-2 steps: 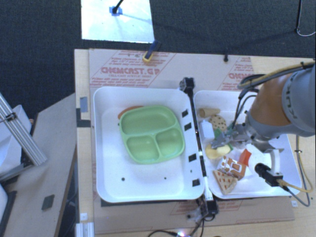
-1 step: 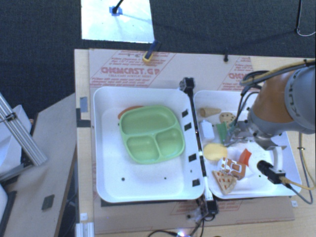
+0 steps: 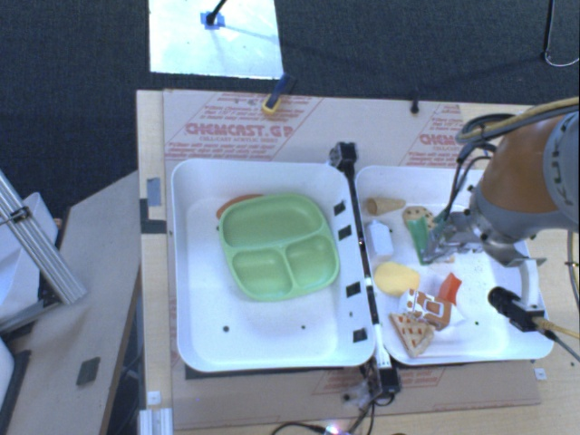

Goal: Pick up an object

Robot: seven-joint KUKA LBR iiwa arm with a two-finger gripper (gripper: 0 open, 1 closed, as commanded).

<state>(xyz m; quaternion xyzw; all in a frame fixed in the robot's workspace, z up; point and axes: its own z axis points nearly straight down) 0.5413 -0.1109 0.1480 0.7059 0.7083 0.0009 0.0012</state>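
One pincer low in right bin, touching green object

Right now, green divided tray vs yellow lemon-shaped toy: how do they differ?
The green divided tray is far larger than the yellow lemon-shaped toy. The tray is flat with three compartments; the lemon toy is a rounded lump. The tray lies in the left bin, partly covering something orange; the lemon toy sits in the right bin among several small toys, near the end effector. Both look like plastic and rest on the white bin floors.
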